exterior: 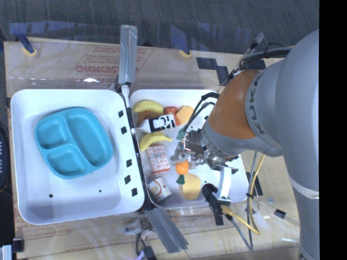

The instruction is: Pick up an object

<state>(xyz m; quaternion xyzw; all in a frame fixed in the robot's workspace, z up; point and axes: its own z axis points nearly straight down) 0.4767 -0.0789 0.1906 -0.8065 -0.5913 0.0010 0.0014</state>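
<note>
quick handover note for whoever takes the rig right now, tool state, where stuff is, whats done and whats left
Tool: low in the right white bin, over the small orange carrot-shaped toy; nothing seen held.
Right bin also holds two yellow bananas, a red-and-white packet, a pale yellow rounded toy and a round tan can.
Left white bin holds the blue divided plate.
Done: arm positioned over the pile.
Left: grasp one object and lift it.

Right bin's (162,201) far side and contents hidden beneath the arm (255,112).
</note>
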